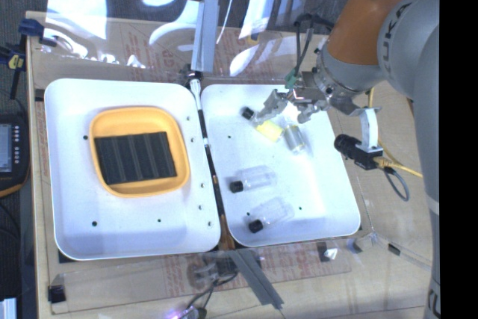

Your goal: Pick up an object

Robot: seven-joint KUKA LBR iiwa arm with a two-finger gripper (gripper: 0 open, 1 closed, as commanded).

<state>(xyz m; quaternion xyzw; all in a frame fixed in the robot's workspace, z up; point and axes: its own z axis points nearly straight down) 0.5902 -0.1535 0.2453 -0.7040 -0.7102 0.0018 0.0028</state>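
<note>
Bright overhead light, glare behind bins

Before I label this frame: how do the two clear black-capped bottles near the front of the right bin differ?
The upper bottle lies nearly level across the right bin; the lower bottle lies tilted. The upper one's cap points left, the lower one's toward the front-left. Both are clear, black-capped and lying down.

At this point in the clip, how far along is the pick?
Nothing looks lifted. The gripper sits low in the right bin, by a yellow piece and a clear vial; a grasp is unclear. Two black-capped vials lie nearer. The lift remains.
</note>
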